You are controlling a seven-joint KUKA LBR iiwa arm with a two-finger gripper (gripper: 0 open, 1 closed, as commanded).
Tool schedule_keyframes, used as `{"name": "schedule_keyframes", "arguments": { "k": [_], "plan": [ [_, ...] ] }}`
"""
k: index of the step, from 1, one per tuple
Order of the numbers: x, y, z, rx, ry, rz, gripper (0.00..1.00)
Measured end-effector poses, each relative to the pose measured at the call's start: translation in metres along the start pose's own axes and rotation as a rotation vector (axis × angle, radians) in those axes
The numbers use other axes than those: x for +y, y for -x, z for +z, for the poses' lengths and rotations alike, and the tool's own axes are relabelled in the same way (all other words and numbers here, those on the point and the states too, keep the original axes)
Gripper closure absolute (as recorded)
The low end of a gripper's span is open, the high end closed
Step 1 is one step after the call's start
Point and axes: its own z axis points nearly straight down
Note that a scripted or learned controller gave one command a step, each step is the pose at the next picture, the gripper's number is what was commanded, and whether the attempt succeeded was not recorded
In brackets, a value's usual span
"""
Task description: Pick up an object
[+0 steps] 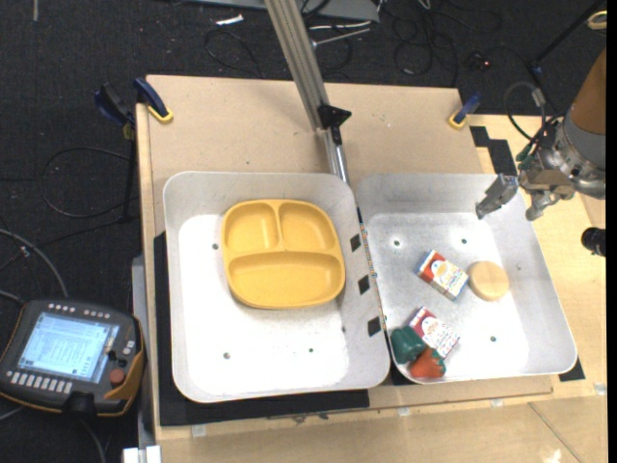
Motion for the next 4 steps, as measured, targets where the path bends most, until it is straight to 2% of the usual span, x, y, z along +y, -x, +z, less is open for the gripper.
{"name": "schedule_keyframes", "arguments": {
  "k": [2, 3, 4],
  "plan": [
    [-0.002, -0.003, 0.087, 0.000, 0.000, 0.001, 0.00],
    [-0.001, -0.002, 0.074, -0.002, 0.006, 0.000, 1.00],
    [0.003, -0.005, 0.010, -0.003, 0.013, -0.001, 1.00]
  ]
}}
